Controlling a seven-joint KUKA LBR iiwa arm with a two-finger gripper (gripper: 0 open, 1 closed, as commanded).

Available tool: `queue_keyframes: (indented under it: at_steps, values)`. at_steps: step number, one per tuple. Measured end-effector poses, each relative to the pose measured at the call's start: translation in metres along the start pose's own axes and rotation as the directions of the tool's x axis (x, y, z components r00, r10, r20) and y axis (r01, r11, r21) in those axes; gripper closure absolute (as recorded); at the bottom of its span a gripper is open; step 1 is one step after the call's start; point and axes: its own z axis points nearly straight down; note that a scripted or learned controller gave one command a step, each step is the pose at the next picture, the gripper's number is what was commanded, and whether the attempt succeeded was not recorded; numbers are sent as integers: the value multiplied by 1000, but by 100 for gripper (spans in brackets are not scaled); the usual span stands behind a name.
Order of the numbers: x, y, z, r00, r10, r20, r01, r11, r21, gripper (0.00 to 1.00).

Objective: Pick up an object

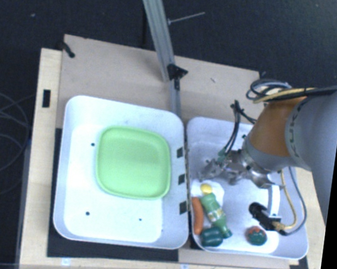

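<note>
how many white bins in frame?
2. Left bin holds a green plate; right bin holds a bottle, a carrot and other small items, with the arm over it. More may be hidden underneath.

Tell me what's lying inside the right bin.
In the right bin: an orange carrot, a green bottle and a small green-and-red piece. The arm covers the bin's far right part.

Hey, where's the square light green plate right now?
The square light green plate lies flat in the left white bin, across the divider from the orange carrot.
</note>
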Motion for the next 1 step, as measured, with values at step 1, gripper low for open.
queue_keyframes:
  at_steps: [1]
  values:
    - [0,1,-12,1000,1,-1,-1,1000,-4,100]
